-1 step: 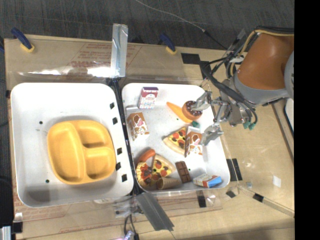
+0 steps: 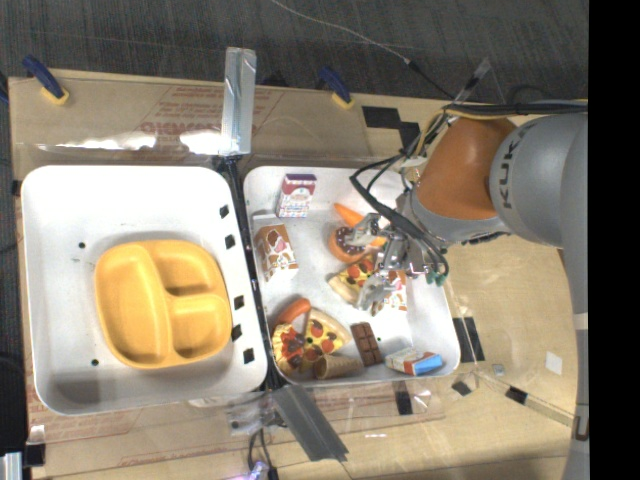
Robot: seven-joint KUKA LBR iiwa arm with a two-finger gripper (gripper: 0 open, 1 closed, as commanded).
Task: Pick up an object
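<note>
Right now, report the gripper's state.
Two-finger gripper: low in the right white bin over the small toy food pieces; whether it is open, closed or holding anything cannot be told from this camera view.

The arm (image 2: 535,173) is a smooth, rounded grey casting with dark letters printed down its side. Above the wrist sits a broad glossy orange band (image 2: 462,171). Black cables (image 2: 385,173) loop out beside the band and run toward the tool (image 2: 383,268), a small cluster of silvery metal parts and dark fittings with thin wires
</note>
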